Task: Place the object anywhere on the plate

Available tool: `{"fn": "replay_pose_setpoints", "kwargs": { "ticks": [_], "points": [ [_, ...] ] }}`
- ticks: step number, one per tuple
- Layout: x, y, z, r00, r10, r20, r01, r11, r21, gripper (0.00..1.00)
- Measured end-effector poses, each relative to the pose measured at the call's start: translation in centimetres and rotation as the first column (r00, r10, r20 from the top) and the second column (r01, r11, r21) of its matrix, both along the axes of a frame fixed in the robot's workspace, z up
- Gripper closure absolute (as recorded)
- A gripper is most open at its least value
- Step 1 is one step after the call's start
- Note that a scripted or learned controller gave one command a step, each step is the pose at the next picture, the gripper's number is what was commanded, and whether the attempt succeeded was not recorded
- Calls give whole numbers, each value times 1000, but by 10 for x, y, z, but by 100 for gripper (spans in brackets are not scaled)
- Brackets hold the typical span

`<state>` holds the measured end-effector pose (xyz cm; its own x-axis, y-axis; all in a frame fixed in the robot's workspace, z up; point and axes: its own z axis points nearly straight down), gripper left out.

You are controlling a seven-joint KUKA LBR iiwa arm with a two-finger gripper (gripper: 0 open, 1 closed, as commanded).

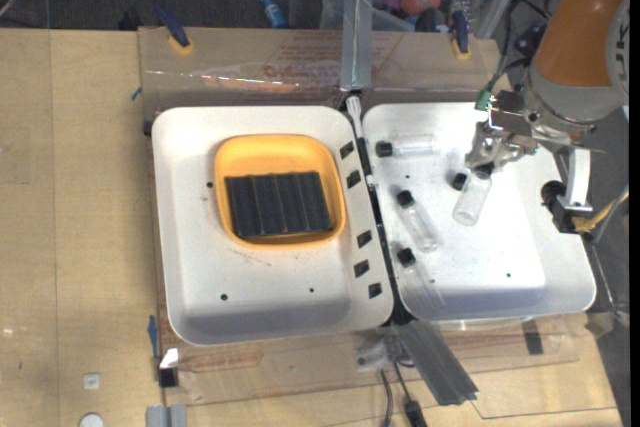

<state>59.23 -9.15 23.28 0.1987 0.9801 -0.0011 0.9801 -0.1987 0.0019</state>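
Where jaws (pixel 487 155) meet clear vial (pixel 470 199) — grip unclear, glass faint.

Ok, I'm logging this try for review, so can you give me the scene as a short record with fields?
plate: orange plate in the left bin, bearing a dark ribbed block
vials: clear vials with dark caps in the right bin, one near the top, one by the divider, one under the tool
tool: tool above the right bin, over the tilted vial
task state: no vial on the plate yet
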Motion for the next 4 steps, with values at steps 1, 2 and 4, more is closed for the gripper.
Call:
{"fn": "replay_pose_setpoints", "kwargs": {
  "ticks": [1,2,4],
  "points": [
    [25,10,5,973,232,0,-232,973,-1,100],
    [75,41,-39,931,366,0,-366,931,0,100],
    [75,65,-5,847,532,2,-532,847,-2,0]
  ]
}}
